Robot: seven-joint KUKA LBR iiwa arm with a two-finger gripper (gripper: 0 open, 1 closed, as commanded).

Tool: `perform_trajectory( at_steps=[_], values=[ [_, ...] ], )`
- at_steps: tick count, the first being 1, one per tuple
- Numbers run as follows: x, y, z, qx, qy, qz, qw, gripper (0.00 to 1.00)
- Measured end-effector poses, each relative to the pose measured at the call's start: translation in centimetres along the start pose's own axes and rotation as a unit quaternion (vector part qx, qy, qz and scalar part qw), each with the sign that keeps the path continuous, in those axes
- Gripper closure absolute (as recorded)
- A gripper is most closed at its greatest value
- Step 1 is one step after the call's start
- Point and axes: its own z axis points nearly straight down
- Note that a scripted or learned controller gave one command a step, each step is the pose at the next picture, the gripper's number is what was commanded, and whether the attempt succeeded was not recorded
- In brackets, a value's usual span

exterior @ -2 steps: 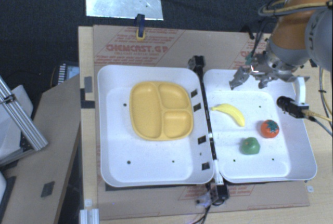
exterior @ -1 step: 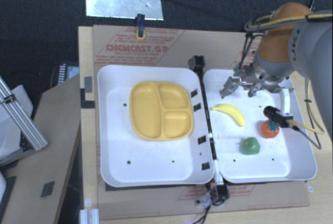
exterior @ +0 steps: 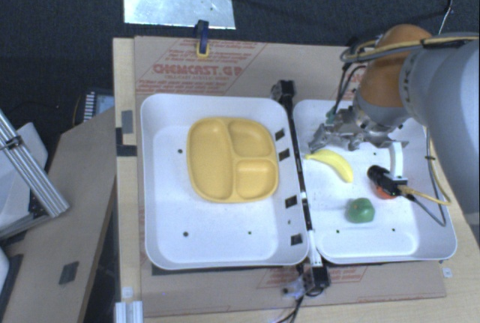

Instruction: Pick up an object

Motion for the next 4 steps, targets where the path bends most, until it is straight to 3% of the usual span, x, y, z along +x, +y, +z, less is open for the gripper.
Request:
perform_trajectory(
  at_steps=[1, 2, 4],
  values=[
    [0.0, 0.2, -1.4, -0.004, -0.001, 0.0, 1.0, 1.0],
    [-0.3, 0.6, -8.0, -0.005, -0.001, -0.001, 1.0, 1.0],
    [-0.5, -0.1, -16.6, -0.004, 0.0, -0.001, 1.0, 1.0]
  ],
)
